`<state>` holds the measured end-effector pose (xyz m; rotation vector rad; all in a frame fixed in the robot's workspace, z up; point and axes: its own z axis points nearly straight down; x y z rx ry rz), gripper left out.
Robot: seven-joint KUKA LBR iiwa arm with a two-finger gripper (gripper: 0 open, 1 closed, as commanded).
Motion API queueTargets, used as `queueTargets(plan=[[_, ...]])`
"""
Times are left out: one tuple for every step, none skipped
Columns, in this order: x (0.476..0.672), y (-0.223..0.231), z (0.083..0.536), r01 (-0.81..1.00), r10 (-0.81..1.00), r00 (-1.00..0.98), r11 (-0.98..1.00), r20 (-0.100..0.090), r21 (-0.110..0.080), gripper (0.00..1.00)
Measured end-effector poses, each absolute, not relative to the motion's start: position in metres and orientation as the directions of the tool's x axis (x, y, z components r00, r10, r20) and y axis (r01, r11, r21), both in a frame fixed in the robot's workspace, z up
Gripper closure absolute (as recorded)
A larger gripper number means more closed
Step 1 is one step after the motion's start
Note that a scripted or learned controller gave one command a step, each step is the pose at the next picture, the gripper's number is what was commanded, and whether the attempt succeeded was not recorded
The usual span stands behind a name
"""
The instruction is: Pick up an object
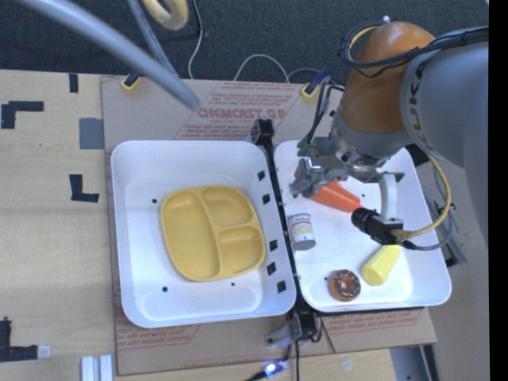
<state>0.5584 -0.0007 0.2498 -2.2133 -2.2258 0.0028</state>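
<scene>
Over the right bin (432,288), the grey arm (452,94) with its orange band (389,74) reaches in from the right side of the camera view and bends down toward the bin's back left part. Its claw (311,182) hangs low there, just above the left end of an orange carrot-shaped piece (343,198), which lies slantwise on the white floor of the bin. Whether the claw is released or clenched cannot be told from this angle, since the wrist housing covers much of it, and nothing can be seen gripped between its tips. A small white can with a label (302,232) stands near the bin's left wall, just in front of the claw and apart from the carrot piece. Toward the front of the same bin lies a round brown doughnut-like thing (344,285), and just to its right a yellow block (382,263) lies tilted, close to a black cable fitting (373,224) that hangs from the arm. The left bin (131,213) touches the right bin along a black divider (274,213) and holds a yellow divided tray (213,231) with three compartments, lying flat near the bin's middle. Both bins rest on a sheet of brown cardboard (238,109) with red print, spread on the pale wooden worktop (48,236). A grey pole (103,38) crosses the upper left corner of the view at a slant.
</scene>
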Motion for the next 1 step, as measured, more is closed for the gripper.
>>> queueTargets(plan=[[0.5615,0.0513,0.2450,1.000,1.000,-0.006,0.006,0.000,-0.002,1.00]])
